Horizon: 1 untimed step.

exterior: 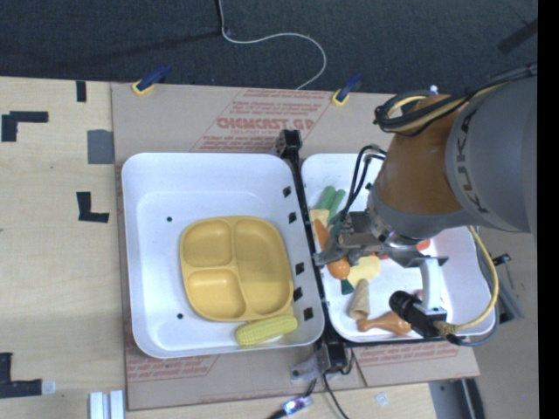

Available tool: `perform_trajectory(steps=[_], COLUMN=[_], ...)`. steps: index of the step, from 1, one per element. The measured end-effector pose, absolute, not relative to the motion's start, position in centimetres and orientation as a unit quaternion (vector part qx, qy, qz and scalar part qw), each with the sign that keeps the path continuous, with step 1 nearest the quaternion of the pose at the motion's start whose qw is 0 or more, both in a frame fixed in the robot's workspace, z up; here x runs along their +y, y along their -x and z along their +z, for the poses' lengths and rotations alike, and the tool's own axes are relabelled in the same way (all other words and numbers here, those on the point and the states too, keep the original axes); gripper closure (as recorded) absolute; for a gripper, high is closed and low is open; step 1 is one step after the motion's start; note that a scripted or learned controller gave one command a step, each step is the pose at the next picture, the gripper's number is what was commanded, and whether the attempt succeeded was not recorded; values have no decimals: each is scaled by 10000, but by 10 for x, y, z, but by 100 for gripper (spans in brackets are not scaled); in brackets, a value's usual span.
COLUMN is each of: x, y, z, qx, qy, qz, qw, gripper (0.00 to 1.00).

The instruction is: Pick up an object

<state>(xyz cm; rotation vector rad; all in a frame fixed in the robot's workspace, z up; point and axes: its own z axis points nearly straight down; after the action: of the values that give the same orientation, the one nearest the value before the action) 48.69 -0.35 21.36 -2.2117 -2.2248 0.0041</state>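
Grey-and-orange arm's gripper low over right white plastic bin, amid small plastic toy foods. Finger opening, any hold: cannot tell. Reach step; next needs clean closure, straight lift.

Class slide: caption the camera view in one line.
Arm's pincer low over toy food in right bin; yellow plate and corn in left.

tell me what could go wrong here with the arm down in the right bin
The gripper sits low over a tight pile of small toy foods near the right bin's left wall, so it may close on two pieces, or on none. Being so near the divider between the bins, a finger could catch on it. The corn cob and yellow plate in the left bin look safely apart.
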Motion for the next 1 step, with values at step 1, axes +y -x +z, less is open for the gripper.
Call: perform_trajectory(steps=[1], x=[-6], y=[-497], z=[227], qx=[-7077], qy=[7066], qz=[4], qw=[5], gripper=[100])
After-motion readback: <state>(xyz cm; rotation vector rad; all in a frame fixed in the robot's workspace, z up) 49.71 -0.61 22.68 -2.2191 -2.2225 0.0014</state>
